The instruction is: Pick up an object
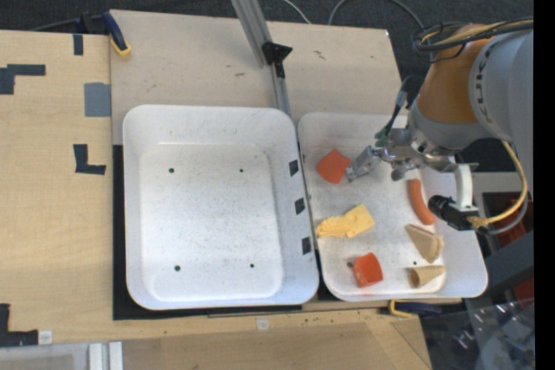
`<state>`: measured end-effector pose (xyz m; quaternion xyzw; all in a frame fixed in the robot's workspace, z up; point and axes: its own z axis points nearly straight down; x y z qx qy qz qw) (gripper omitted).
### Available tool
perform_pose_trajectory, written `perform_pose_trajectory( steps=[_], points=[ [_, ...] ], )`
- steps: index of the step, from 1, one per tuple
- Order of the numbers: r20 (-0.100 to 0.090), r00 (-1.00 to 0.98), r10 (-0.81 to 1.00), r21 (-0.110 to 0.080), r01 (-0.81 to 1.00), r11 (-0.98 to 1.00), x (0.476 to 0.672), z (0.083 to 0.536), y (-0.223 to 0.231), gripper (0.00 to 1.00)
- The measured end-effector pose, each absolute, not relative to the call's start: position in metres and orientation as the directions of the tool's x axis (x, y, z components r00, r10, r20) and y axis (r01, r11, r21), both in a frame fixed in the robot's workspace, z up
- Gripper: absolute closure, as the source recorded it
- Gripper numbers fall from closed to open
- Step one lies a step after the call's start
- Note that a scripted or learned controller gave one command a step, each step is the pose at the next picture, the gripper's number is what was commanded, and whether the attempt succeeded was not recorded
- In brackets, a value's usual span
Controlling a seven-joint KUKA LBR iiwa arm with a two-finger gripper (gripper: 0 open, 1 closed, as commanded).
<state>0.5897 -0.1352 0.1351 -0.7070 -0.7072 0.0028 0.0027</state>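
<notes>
My tool hangs low in the right bin, its tip just beside the orange block — released, I think, and grasping nothing. The yellow piece lies nearby — red block beyond.

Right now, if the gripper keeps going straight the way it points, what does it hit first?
The gripper points toward the view's left, and the orange block lies right ahead, so it would likely meet that first. Its height above the right bin is unclear, so it might pass over.
</notes>
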Motion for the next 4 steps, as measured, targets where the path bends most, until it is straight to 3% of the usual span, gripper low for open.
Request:
perform_pose_trajectory(
  steps=[1,2,4],
  points=[
    [-0.002,-0.001,1.0,-0.001,1.0,0.001,0.589,0.087,-0.135,0.0],
    [0.0,-0.003,1.0,-0.002,1.0,0.003,0.59,0.099,-0.134,1.0],
    [-0.001,-0.001,1.0,0.004,1.0,0.001,0.591,0.204,-0.134,1.0]
  ],
)
